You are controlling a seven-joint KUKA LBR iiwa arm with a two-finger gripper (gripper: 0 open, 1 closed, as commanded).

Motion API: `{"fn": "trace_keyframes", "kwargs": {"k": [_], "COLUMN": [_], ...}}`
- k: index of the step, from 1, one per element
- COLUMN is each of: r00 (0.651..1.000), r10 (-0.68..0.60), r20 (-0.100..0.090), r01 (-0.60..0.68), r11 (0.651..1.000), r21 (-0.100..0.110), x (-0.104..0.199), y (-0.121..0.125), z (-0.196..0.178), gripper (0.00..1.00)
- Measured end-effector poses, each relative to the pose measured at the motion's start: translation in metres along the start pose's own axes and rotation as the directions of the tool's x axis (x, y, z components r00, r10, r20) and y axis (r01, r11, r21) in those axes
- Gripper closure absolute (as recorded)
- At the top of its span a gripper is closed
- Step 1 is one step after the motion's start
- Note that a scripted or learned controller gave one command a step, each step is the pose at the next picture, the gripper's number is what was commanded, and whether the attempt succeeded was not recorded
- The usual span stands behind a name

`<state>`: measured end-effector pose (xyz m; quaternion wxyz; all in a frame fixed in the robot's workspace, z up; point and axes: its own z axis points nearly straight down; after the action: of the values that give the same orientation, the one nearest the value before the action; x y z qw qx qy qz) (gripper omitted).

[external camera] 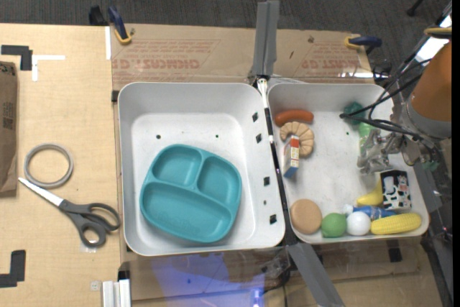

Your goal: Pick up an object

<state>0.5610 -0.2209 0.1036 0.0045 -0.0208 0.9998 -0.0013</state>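
You have the grey arm with its orange band coming in from the right, and its metal pincer (375, 153) sits low over the right side of the right-hand shallow white bin (323, 154); from this angle you cannot tell how far it is open or whether it has hold of anything (the metal parts blur together there). The things you could pick all lie in that bin: a red-orange sausage-shaped toy (295, 116) near the top left, a tan ridged croissant-like toy (299, 137) just below it, and a small white and blue carton (291, 158) touching the croissant's lower edge. Along the bottom wall you see a tan egg-shaped ball (306, 216), a green ball (333, 225), a white ball (357, 223) and a yellow corn cob toy (394, 224) in a row, with a black and white patterned box (394, 190) just below the pincer. A green object (352, 111) lies near the top right. The left-hand white bin (136, 111) holds a teal divided plastic plate (190, 192). On the table (65, 118) to the left lie grey-handled scissors (72, 208) and a roll of clear tape (48, 165).
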Motion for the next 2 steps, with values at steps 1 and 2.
{"fn": "trace_keyframes", "kwargs": {"k": [1,2], "r00": [1.000,1.000], "r10": [0.000,0.009], "r20": [0.000,-0.002], "r01": [0.000,-0.009], "r11": [1.000,1.000], "r21": [0.000,-0.001], "x": [0.000,0.013], "y": [0.000,0.002], "z": [0.000,0.009], "gripper": [0.00,0.00]}}
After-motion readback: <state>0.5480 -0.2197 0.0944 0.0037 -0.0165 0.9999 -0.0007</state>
